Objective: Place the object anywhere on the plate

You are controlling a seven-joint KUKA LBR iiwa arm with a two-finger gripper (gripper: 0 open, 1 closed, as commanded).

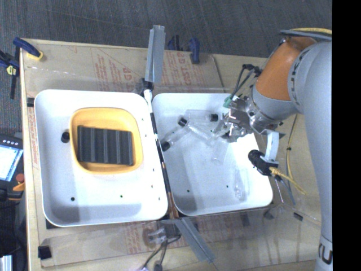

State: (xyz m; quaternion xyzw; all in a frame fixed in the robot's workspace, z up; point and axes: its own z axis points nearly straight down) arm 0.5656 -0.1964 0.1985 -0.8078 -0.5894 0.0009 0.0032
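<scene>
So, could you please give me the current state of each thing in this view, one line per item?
Yellow plate: lying flat in the left bin, carrying a dark ridged block.
Dark ridged block: resting on the plate.
Left bin: on the bench, holding the plate.
Right bin: on the bench, beside the left bin, holding clear objects too faint to identify.
Gripper: low over the right bin's far side.

Both bins white. Plate yellow-orange w/ dark grey ribbed centre, black stripes. Arm grey w/ orange band. Clear, see-through objects w/ black ends in right bin. Bench tan wood w/ red print; blue clamps at back edge.
</scene>
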